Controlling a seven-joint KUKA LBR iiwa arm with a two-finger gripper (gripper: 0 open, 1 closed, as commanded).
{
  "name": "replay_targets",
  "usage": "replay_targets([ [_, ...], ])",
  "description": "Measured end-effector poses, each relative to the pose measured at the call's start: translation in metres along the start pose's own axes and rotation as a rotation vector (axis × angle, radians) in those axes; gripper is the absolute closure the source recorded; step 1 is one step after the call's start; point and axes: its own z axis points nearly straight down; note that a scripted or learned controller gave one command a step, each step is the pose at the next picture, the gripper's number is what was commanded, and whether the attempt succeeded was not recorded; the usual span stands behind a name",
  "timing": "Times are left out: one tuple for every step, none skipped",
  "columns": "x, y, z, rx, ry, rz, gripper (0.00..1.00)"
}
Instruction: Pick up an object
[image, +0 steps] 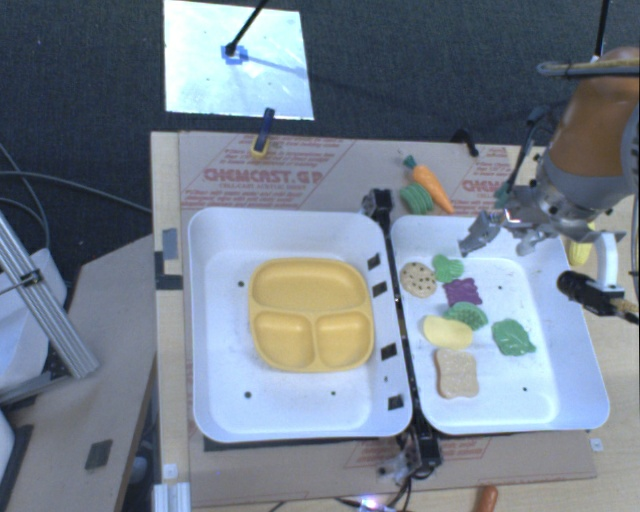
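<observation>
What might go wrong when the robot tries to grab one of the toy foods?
1. The toy foods lie close together: the purple piece touches the green ones, so the hand may nudge neighbours or catch two at once.
2. The bread slice and cookie look flat, so they could slip out.
3. The hand hovers near the right bin's back rim and might bump it going down.
</observation>
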Motion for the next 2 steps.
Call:
replay_targets([
  [-0.030,0.035,0.145,0.003,-0.001,0.002,0.00],
  [-0.024,-0.026,0.154,0.006,0.002,0.003,0.00],
])
